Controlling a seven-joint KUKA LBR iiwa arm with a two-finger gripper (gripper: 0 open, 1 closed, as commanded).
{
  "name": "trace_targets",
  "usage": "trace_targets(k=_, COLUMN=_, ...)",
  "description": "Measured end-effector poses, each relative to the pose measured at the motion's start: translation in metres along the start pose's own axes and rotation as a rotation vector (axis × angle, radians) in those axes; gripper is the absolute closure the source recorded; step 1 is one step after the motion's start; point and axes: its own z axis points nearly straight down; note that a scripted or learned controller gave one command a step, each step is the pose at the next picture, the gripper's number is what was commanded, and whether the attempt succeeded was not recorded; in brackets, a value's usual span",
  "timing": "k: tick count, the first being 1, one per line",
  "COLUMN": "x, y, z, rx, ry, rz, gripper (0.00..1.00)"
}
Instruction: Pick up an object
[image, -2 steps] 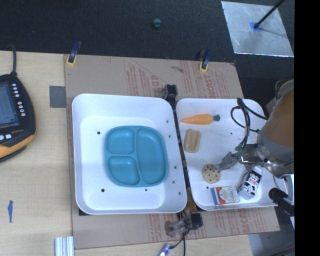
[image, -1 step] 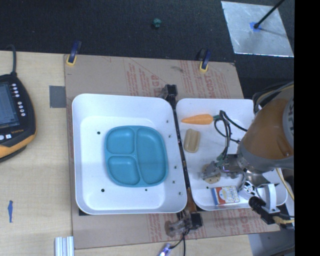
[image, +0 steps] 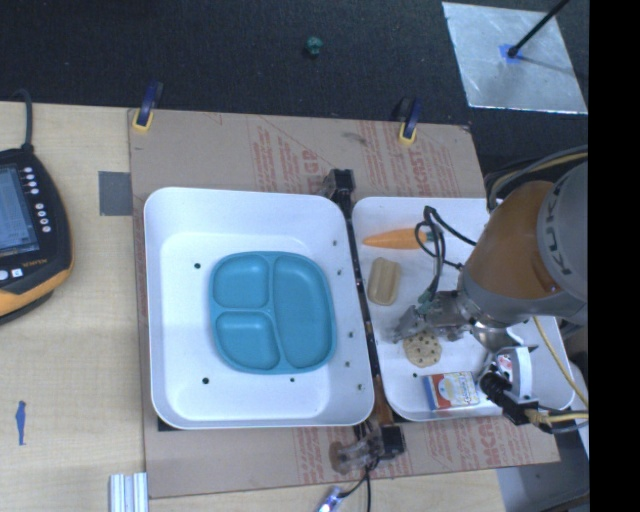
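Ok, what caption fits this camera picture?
Robot gripper hovers over a cookie beside a blue plate.

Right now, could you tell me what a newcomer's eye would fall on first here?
The blue divided plate in the middle of the left bin stands out first. Next comes the grey arm with its orange band over the right bin, above an orange carrot, a tan block and a round cookie.

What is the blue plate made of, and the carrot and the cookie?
The blue plate looks like smooth plastic: even colour, soft sheen, moulded compartments. The carrot is probably a plastic toy, with flat uniform orange. The cookie also looks like a toy, though it is too small to tell.
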Motion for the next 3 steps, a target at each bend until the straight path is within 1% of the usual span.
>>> trace_targets(k=1, x=-0.0016, y=0.0014, z=-0.0119, rx=-0.003, ry=-0.002, rz=-0.002, gripper=1.0)
trace_targets(k=2, x=-0.0015, y=0.0014, z=-0.0119, rx=-0.003, ry=-0.002, rz=-0.002, gripper=0.0)
trace_targets(k=3, x=-0.0025, y=0.0014, z=-0.0218, rx=-0.002, ry=-0.004, rz=-0.004, gripper=1.0)
